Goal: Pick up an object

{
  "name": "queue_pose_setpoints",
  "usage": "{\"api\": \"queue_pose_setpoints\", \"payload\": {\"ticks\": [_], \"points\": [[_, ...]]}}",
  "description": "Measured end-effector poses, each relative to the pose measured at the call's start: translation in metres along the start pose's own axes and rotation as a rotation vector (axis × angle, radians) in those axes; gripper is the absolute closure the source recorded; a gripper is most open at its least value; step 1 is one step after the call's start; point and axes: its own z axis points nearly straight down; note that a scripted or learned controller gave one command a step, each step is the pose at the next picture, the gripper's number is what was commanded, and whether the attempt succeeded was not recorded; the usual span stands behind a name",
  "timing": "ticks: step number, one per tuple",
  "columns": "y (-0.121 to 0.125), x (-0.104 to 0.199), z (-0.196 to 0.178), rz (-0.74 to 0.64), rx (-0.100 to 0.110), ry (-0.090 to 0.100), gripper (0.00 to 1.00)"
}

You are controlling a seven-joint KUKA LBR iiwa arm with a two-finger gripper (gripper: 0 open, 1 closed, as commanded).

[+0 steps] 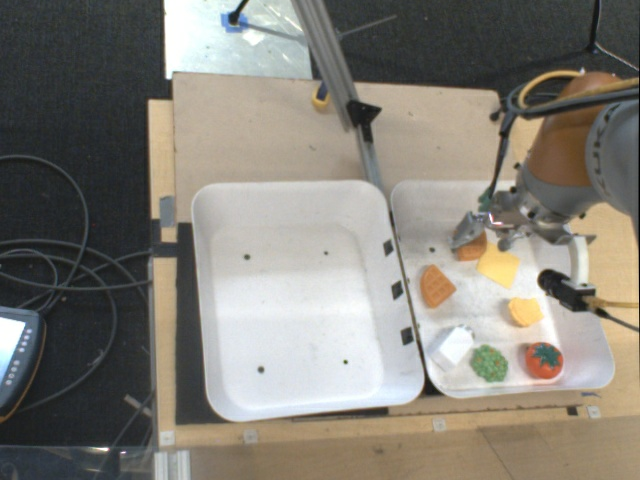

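Left bin (300, 298): shallow, white, sitting beside its twin on the bench (260, 128).

Right bin (415, 203), contents from left to right:
- waffle-like orange piece (437, 286), lying near the left wall;
- white block (453, 346), resting toward the front;
- small brown object (471, 248), lying under the gripper (470, 234), touching or nearly touching its tip;
- green broccoli-like piece (489, 362), sitting at the front just beside the white block;
- pale yellow wedge (499, 267), lying just right of the brown object;
- small yellow-orange piece (525, 311), lying further right;
- red tomato (543, 360), sitting at the front right corner.

The arm (580, 148) is reaching in from the right. Whether its pincer is spread or pinching the brown object cannot be told.
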Motion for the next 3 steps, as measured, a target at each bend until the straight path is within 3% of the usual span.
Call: {"api": "queue_pose_setpoints", "payload": {"ticks": [1,2,3], "points": [[0.000,0.001,0.044,0.000,-0.001,0.000,0.00],[0.002,0.000,0.030,0.000,-0.007,-0.001,1.00],[0.014,-0.001,-0.021,-0.004,-0.011,-0.003,1.00]]}}
